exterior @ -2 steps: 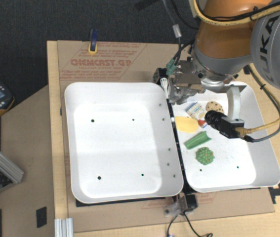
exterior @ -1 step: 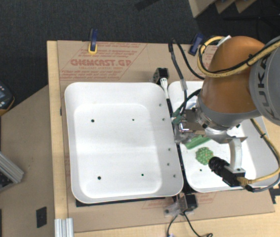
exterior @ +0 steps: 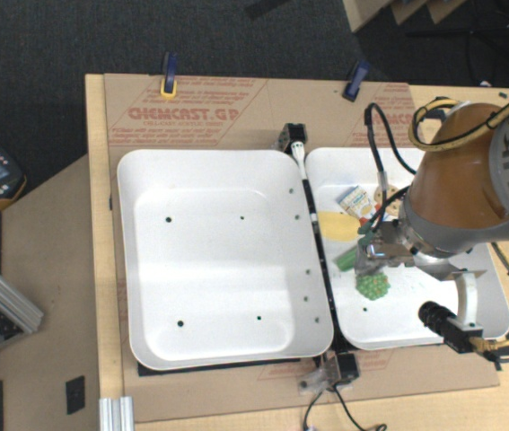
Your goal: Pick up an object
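Green knobbly object point(exterior: 372, 285) lies nearest in the right bin point(exterior: 398, 335), just below the gripper point(exterior: 375, 245); jaw state cannot be told. Green block point(exterior: 347, 259), yellow piece point(exterior: 337, 226) and packet point(exterior: 355, 200) crowd beyond. Risk: descent nudges neighbours, closing on nothing.

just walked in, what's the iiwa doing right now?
It's on a pick attempt in the right bin. The arm reaches in from the right and its tool sits low among a small cluster: a green block, a green bumpy ball, a yellow piece and a small printed packet. Nothing is visibly lifted; whether it has hold of anything can't be told from this view. The left bin isn't involved.
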`<state>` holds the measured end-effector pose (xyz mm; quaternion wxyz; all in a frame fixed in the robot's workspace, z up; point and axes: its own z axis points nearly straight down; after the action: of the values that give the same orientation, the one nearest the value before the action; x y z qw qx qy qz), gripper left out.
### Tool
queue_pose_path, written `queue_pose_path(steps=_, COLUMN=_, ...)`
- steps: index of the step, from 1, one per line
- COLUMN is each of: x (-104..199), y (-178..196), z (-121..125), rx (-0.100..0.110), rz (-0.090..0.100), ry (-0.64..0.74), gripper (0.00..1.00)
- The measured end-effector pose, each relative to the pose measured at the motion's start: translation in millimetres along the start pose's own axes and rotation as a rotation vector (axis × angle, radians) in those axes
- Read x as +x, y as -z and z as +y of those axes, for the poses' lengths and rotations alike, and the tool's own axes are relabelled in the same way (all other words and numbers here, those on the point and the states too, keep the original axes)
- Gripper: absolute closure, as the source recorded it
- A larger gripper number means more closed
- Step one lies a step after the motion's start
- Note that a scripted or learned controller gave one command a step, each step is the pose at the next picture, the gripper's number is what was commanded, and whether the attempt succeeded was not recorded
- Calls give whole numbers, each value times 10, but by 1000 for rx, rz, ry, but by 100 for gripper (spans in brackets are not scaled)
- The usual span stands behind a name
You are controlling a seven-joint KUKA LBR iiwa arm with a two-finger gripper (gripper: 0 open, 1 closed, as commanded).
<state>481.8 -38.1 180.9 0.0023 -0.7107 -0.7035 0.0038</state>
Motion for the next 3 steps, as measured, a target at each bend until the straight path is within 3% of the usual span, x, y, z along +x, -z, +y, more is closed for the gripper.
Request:
queue_pose_path(steps=1, x=801, y=43, z=494, rx=-13, rz=5, ry=18, gripper=100)
queue_pose_path(steps=2, x=1272, y=1156, z=433, rx=-18, rz=5, ry=16, gripper=100)
queue_pose_path(steps=3, x=676, y=1700, z=36, rx=-14, rz=2, ry=5, gripper=100)
